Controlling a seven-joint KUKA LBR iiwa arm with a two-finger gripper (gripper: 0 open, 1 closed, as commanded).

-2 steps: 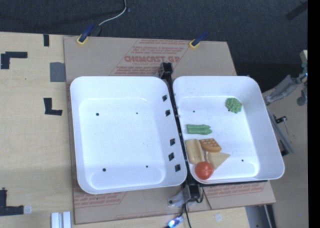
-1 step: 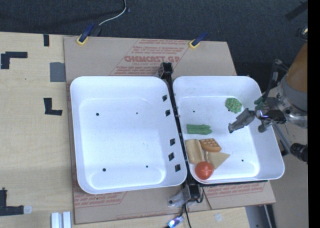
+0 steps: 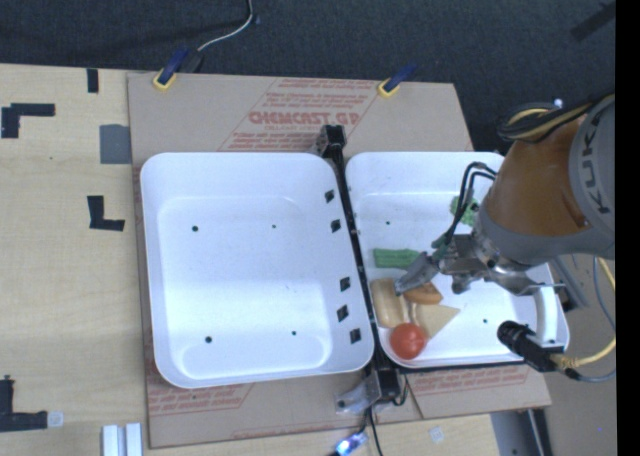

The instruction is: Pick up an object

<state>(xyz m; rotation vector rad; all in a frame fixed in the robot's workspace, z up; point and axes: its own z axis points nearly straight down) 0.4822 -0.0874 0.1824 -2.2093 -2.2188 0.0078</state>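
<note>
Dark carpet is lying beyond the worktop (image 3: 60, 244), which is carrying a cardboard sheet (image 3: 290, 114) printed in red with "CHEMCAST GP" and two white bins side by side. Objects are clustering in the right bin (image 3: 400, 184), at its near left corner: a red tomato-like ball (image 3: 407, 341) is sitting just below and slightly left of the tool (image 3: 420, 279), a tan bread-like piece (image 3: 387, 302) is lying just left of the tool's tip, a brown-orange piece (image 3: 427, 294) is lying right beneath it, and a pale wedge (image 3: 440, 318) is resting just below. A green strip (image 3: 397, 258) is lying just above and left of the tool, and another green bit (image 3: 463, 210) is peeking out higher up beside the arm. The tool is reaching down at a slant over this pile; whether its fingers are spread or pinched cannot be told. The left bin (image 3: 245, 264) is sitting well to the tool's left. The grey arm (image 3: 545, 194) is showing its orange band and part of the letters "KU". Black tape marks (image 3: 100, 214) are dotting the worktop far left.
</note>
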